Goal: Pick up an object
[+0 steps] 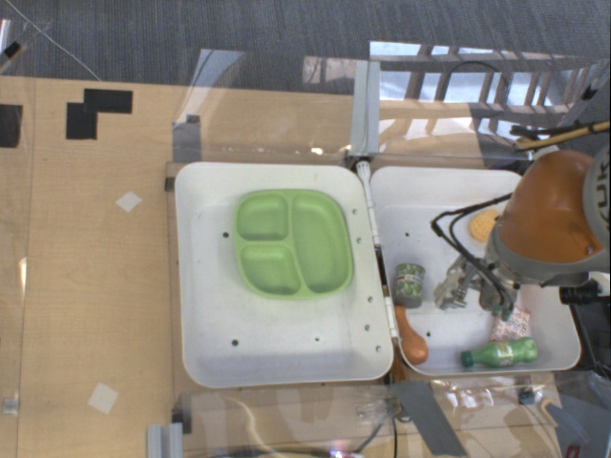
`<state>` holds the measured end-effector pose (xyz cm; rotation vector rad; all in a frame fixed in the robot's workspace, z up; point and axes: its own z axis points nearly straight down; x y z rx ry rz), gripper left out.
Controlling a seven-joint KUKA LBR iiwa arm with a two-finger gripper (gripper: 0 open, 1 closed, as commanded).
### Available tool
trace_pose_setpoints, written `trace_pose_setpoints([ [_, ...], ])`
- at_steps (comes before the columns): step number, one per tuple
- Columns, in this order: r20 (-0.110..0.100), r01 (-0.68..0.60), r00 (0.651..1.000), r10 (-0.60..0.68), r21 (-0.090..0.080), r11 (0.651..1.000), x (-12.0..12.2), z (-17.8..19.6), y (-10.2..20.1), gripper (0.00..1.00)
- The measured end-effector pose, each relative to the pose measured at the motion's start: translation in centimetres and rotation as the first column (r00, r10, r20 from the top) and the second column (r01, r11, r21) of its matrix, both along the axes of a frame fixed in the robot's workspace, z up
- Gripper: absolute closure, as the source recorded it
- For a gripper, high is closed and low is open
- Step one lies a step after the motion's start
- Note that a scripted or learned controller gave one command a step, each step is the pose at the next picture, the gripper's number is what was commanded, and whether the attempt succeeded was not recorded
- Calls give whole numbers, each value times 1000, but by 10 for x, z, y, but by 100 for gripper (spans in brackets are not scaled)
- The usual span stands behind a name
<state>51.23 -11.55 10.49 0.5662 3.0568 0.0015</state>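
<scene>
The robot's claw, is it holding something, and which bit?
I can't tell. The gripper hangs over the right bin near the small can, but nothing shows between its fingers.

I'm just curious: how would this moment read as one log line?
arm: over right white bin | gripper: low, holding nothing visible | nearest: small green can | left bin: green divided plastic plate

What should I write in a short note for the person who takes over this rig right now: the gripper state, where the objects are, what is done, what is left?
Gripper: low in the right bin, nothing seen between its fingers.
Right bin: small can beside the gripper, green bottle lying near the front wall, orange object at the front left corner, red-white packet.
Left bin: green divided plate.
Done: no object lifted.
Left: grasp one and raise it.
</scene>
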Motion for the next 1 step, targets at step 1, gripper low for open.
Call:
trace_pose_setpoints([
  [1,-19,-135,991,135,4,991,-22,83,70,100],
])
